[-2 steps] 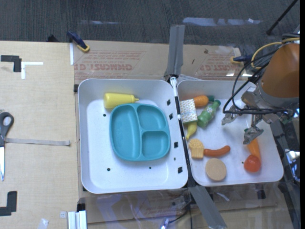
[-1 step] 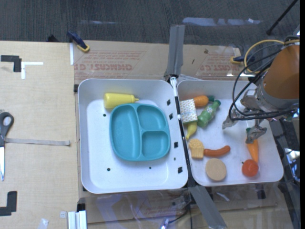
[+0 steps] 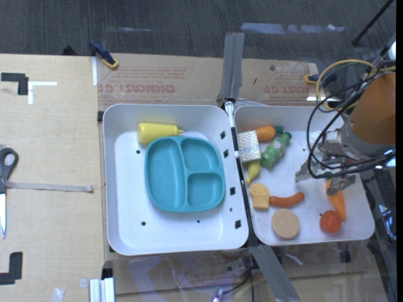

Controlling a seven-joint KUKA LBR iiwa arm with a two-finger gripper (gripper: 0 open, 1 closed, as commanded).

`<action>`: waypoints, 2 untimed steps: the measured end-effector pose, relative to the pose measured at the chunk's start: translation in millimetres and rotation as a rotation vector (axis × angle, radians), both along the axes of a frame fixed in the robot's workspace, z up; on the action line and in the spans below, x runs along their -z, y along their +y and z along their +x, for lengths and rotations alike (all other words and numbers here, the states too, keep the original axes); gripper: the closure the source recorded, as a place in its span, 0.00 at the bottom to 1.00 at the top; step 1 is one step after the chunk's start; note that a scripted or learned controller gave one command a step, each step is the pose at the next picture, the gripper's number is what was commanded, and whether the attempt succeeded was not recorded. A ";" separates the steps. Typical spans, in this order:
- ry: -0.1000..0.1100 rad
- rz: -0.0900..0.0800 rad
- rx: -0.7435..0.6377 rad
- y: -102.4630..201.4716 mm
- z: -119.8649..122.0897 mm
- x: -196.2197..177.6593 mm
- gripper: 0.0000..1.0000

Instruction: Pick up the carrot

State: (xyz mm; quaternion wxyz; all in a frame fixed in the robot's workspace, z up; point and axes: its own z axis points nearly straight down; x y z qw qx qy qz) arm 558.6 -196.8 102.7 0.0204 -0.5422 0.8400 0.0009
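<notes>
— The gripper (image 3: 329, 176) hangs over the right bin (image 3: 359, 234), we see; open or clenched, we cannot tell.
— And the carrot (image 3: 338, 204)?
— We find it just below the gripper, beside the tomato (image 3: 330, 222).

Glossy white plastic bins (image 3: 126, 231); smooth matt teal plastic tray (image 3: 186, 172); brown cardboard backing (image 3: 157, 80).
</notes>
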 end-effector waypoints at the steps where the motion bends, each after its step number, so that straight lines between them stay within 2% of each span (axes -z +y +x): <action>1: 0.002 -0.012 0.001 -5.6 -0.7 -8.2 1.00; 2: 0.026 -0.021 0.035 28.1 5.1 -121.7 1.00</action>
